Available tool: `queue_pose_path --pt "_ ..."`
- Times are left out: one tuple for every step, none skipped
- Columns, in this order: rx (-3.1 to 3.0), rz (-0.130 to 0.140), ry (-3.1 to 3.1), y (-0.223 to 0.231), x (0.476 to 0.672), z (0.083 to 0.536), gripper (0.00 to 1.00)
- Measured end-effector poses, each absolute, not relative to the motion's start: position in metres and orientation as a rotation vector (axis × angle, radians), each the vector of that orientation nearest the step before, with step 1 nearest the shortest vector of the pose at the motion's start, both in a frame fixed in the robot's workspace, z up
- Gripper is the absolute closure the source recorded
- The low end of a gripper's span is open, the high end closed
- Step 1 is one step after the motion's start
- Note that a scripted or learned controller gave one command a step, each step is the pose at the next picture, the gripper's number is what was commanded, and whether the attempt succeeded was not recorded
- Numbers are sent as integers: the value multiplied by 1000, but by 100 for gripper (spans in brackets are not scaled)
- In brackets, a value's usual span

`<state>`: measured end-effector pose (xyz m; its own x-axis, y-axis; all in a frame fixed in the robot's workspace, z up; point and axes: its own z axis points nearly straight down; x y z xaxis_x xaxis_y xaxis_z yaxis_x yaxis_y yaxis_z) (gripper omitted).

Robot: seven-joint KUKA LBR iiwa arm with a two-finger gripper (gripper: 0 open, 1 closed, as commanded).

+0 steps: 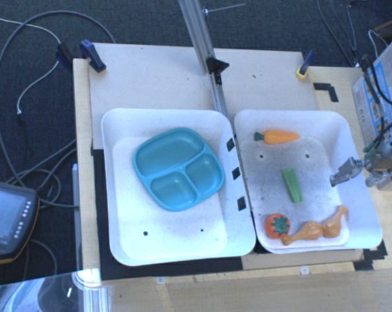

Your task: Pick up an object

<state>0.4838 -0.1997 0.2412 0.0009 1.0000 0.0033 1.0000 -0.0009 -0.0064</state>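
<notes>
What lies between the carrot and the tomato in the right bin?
In the camera view, the green piece lies roughly between the carrot and the tomato, a little to the right of their line; the rest is bare bin floor.

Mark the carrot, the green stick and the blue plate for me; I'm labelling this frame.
carrot (280, 136), camera view, middle of its orange body.
green stick (291, 184), camera view, its middle.
blue plate (143, 156), camera view, its left rim.

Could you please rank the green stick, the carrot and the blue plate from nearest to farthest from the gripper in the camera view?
From the gripper:
1. Green stick, middle of the right bin, just to its left.
2. Carrot, at that bin's far end.
3. Blue plate, in the left bin.
</notes>
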Motion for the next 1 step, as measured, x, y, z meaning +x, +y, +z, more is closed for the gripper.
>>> queue_pose_path --pt "-2215 4 -2216 -195 488 180 0"
